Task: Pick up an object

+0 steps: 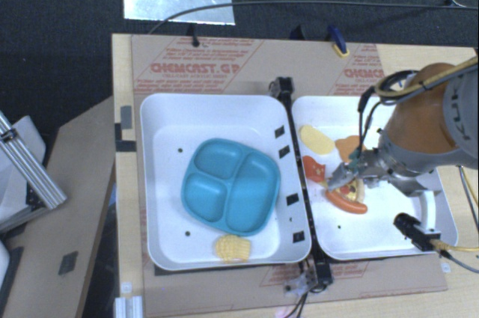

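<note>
My gripper (343, 178) is low over the left half of the right bin (374, 245), reaching in from the right. Just under and in front of it lies a red sausage-like piece (349, 203). A small red piece (314, 169) sits just left of the gripper. Behind it are a pale yellow oval piece (316, 139) and an orange piece (346, 147), which the arm partly hides. I see nothing lifted off the bin floor.
The left bin (161, 159) holds a blue divided plate (230, 185) and a yellow corn piece (233, 248) by its front wall. A black divider (296, 174) runs between the bins. The arm's orange band (419, 118) covers the right bin's far right side.
</note>
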`<state>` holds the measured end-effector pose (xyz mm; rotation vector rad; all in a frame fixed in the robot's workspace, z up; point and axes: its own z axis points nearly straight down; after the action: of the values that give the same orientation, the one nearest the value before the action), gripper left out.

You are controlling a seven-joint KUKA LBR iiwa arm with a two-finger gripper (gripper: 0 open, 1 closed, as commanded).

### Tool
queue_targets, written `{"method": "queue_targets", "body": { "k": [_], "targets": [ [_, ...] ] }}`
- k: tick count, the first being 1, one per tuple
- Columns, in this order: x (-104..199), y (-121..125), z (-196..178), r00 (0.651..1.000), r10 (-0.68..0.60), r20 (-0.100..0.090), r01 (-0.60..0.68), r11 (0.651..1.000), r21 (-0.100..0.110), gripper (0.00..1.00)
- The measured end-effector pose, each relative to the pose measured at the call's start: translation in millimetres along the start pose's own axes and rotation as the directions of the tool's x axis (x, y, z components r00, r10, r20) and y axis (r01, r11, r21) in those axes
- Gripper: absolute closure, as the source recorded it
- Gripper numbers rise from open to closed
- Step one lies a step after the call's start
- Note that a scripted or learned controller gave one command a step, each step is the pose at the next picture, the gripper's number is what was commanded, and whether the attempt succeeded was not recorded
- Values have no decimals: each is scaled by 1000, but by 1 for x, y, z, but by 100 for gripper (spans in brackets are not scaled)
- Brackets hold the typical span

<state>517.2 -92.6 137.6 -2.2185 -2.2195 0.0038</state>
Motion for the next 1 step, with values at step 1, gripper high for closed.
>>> {"method": "queue_targets", "body": {
  "k": [1],
  "targets": [
    [0, 2, -14, 1000, 0, 1, 0, 1000, -6, 100]
  ]
}}
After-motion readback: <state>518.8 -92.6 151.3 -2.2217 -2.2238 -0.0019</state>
